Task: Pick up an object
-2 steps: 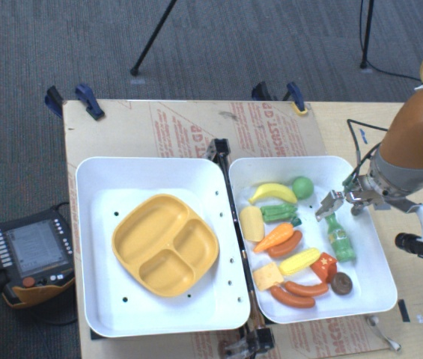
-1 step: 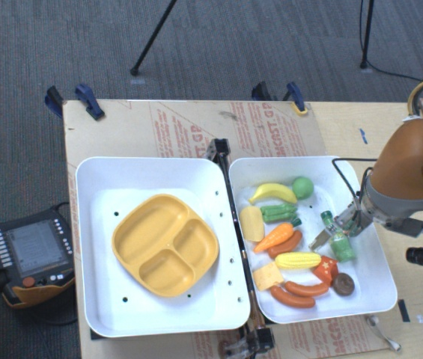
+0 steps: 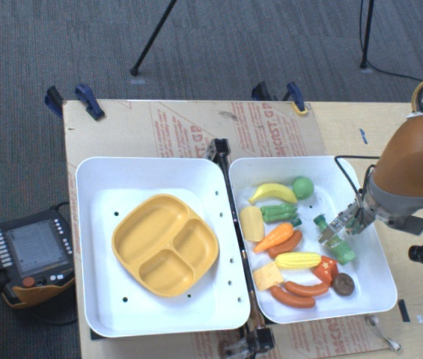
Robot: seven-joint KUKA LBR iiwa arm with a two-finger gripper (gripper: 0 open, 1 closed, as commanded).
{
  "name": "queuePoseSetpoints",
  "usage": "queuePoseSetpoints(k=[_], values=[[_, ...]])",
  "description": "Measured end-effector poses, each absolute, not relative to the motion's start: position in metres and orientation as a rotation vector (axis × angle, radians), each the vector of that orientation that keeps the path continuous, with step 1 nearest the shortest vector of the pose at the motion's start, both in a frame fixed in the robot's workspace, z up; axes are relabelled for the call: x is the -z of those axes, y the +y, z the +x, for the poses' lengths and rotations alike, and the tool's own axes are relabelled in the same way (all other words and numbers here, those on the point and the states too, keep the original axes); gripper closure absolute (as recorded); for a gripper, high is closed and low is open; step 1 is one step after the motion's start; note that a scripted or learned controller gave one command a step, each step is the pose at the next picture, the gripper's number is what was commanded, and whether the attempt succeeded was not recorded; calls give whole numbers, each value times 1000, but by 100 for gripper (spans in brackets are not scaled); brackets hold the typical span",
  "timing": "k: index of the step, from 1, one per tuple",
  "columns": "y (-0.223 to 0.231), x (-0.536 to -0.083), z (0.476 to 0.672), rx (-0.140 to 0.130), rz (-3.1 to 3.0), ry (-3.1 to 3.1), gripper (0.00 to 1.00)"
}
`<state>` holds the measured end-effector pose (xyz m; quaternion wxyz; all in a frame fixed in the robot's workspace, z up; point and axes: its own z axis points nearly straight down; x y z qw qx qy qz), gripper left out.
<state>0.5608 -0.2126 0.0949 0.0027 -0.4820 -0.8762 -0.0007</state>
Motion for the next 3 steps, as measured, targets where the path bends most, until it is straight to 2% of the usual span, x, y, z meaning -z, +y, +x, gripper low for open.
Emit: queuePoseSetpoints(k=[1, 2, 3], values=[[-169, -159, 544, 1, -1300, -2858, 100], [-102, -214, 549, 2, -737, -3054, 100], [-66, -262, 584, 3, 89, -3142, 100]])
